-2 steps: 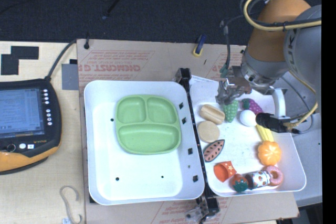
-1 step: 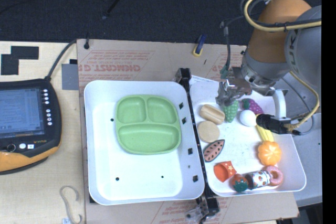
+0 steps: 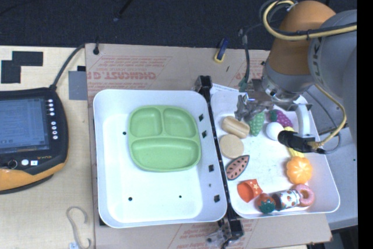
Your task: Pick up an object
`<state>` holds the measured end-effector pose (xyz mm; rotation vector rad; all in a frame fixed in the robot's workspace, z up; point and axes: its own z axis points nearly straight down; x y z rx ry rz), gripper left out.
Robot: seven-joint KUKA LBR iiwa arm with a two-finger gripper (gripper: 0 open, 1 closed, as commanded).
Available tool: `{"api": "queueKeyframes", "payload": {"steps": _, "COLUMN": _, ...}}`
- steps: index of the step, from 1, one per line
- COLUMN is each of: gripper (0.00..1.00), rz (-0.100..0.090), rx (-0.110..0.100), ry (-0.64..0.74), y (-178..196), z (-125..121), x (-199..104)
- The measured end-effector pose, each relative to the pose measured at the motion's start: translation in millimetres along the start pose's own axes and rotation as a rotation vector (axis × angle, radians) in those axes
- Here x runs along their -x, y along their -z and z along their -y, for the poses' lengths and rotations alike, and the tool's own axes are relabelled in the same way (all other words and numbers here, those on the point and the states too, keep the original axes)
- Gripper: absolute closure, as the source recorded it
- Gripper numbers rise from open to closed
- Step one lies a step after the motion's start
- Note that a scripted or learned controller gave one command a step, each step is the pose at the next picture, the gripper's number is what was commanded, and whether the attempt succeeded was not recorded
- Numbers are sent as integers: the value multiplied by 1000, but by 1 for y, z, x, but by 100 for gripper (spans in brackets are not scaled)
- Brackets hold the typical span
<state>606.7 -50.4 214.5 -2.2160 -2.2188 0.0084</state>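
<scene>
My gripper (image 3: 247,107) hangs over the far left part of the right bin (image 3: 330,195). Just below it lie a tan bun (image 3: 235,125) and a green corn-like piece (image 3: 256,123). A white egg (image 3: 273,130) and purple grapes (image 3: 284,119) sit to its right. Nothing shows between the fingers.
The right bin also holds a round tan biscuit (image 3: 231,146), a seeded slice (image 3: 236,167), an orange fruit (image 3: 299,170), a red cup (image 3: 249,189), a small bottle (image 3: 285,200) and a pink ring (image 3: 305,195). A green divided plate (image 3: 163,138) lies in the left bin (image 3: 111,183). A tablet (image 3: 26,125) sits far left.
</scene>
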Motion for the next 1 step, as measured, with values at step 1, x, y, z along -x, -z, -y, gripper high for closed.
{"api": "queueKeyframes", "payload": {"steps": 1, "gripper": 100, "rz": 0, "rx": 5, "ry": 1, "y": 22, "z": 2, "x": 0}}
